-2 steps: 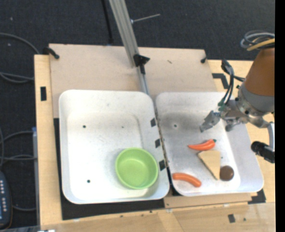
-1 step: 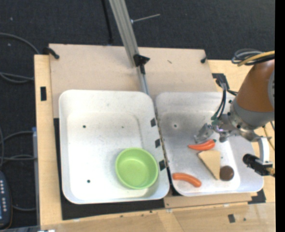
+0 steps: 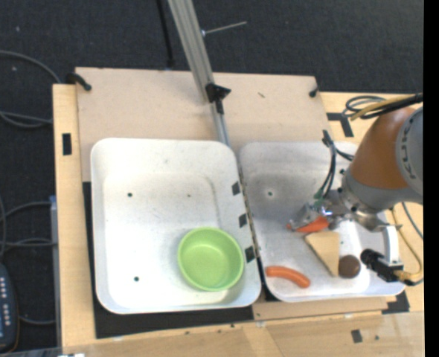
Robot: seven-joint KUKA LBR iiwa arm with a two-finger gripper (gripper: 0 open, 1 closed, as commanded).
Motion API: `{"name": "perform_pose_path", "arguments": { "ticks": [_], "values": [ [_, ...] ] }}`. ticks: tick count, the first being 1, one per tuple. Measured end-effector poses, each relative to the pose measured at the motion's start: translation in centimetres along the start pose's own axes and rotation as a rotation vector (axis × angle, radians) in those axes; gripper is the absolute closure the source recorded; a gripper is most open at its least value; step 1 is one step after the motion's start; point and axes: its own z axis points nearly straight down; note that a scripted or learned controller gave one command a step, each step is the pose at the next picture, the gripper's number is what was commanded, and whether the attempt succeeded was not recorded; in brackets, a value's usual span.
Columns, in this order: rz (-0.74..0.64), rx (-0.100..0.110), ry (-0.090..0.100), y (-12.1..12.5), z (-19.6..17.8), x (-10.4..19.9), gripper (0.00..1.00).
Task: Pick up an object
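Orange piece [image 3: 314, 227] lies in the right bin [image 3: 279, 169], at the gripper [image 3: 306, 222] tips and touching them as far as the view shows. Whether it sits between the fingers, and how far they stand apart, cannot be told (tips small, partly under the wrist). Just beside it: tan wedge [image 3: 324, 250], brown ball [image 3: 348, 265] at the wedge's lower corner. Carrot [image 3: 287, 275] near the bin's front edge. Green bowl [image 3: 210, 258] in the left bin [image 3: 145, 199].

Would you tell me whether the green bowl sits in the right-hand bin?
No, the green bowl sits in the left bin, near its front right corner.
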Motion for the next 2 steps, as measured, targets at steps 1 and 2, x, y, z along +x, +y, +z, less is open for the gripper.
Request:
{"name": "perform_pose_path", "arguments": {
  "ticks": [1,2],
  "values": [
    [0.005,-0.008,0.001,0.2,-1.4,0.0,1.0],
    [-0.004,-0.012,0.0,0.3,-7.9,-0.2,1.0]
  ]
}}
